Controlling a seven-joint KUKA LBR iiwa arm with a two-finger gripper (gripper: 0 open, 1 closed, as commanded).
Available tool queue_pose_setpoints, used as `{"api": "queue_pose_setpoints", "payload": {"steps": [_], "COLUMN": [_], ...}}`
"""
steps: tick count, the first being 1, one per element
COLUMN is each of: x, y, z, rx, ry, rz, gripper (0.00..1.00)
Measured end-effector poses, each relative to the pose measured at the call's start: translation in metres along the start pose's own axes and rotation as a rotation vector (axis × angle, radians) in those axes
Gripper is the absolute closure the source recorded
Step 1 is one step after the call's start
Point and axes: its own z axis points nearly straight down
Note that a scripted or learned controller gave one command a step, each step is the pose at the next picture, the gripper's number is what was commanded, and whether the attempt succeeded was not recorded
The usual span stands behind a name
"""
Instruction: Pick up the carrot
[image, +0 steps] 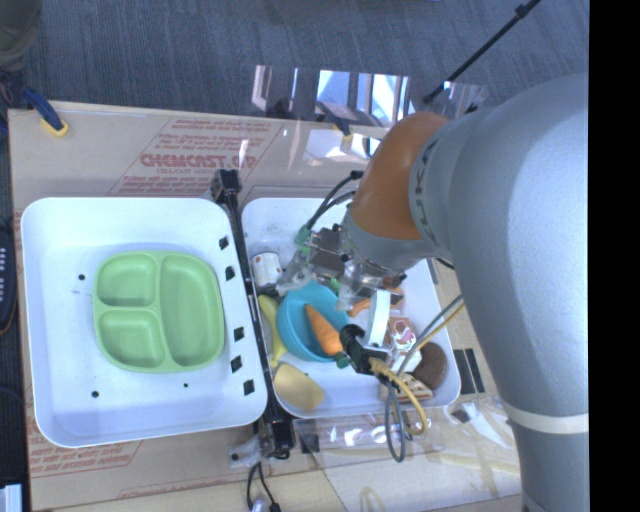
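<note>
One short orange carrot lies slantwise in a blue bowl in the cluttered right bin. The gripper hangs just right of it; spread or pressed together, I cannot tell.

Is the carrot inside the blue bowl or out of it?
Inside. The small orange carrot lies slanted within the round blue plastic bowl.
</note>
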Motion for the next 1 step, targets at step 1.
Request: {"api": "queue_pose_setpoints", "payload": {"steps": [1], "x": [-0.0807], "y": [-0.0371], "z": [0.0927], "rx": [0.005], "ry": [0.001], "rz": [-0.031], "gripper": [0.00]}}
